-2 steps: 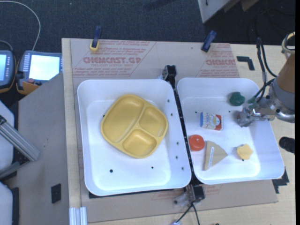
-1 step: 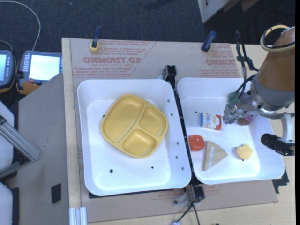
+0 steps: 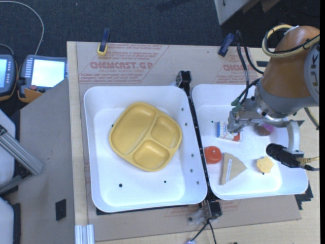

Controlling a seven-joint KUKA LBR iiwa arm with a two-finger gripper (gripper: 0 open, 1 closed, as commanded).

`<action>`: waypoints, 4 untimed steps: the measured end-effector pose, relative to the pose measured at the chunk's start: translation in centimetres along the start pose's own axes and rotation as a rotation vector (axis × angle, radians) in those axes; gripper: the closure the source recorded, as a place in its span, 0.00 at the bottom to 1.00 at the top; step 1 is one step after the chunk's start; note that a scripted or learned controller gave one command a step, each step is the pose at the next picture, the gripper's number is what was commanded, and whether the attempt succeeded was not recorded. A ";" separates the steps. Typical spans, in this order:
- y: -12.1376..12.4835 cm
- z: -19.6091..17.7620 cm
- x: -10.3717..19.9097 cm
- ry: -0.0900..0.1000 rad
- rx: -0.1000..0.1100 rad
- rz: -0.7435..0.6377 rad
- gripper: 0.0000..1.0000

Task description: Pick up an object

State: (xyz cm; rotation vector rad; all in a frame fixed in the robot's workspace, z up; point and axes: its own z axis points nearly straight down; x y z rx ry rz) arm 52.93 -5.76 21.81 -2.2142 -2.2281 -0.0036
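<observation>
My gripper (image 3: 234, 127) hangs low over the right bin (image 3: 244, 189), right above a small blue, white and red packet (image 3: 223, 130) that lies just left of it. Nothing shows between the fingers. In front of it lie a red round piece (image 3: 213, 154), a tan wedge (image 3: 231, 168) and a small yellow lump (image 3: 264, 164). A brownish round thing (image 3: 264, 130) sits partly hidden behind the wrist.
The left bin (image 3: 96, 151) holds a yellow divided plate (image 3: 145, 135). A black clamp (image 3: 184, 78) sits at the far end of the ridge between the bins. The arm's orange band (image 3: 292, 60) looms over the right bin's far side.
</observation>
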 end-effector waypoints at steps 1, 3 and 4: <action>1.1 -0.1 4.6 0.000 -0.001 0.000 1.00; 0.6 0.3 15.0 0.001 0.003 -0.001 1.00; 0.7 0.3 14.6 -0.001 0.003 0.005 0.00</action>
